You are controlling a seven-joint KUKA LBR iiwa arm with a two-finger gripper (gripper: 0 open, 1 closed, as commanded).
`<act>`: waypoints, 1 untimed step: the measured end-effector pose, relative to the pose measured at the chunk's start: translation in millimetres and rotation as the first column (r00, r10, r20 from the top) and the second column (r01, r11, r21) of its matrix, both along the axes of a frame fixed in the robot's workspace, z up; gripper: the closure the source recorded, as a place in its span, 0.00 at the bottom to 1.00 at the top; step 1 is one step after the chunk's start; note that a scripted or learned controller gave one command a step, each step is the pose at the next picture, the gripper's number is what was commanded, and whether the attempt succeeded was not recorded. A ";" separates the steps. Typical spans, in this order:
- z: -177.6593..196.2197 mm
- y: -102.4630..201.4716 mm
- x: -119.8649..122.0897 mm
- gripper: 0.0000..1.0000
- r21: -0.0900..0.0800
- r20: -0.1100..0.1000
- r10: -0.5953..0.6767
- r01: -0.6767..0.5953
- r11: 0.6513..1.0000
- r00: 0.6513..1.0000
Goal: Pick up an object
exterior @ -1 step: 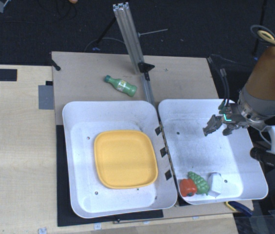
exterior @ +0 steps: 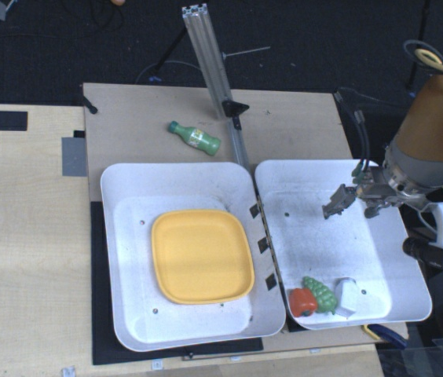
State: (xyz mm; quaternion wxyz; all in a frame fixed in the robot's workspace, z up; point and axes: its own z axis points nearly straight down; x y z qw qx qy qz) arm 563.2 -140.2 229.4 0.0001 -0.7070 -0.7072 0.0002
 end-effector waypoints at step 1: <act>-58.0 -8.3 -1.9 0.00 0.001 -0.005 0.000 0.000 1.000 1.000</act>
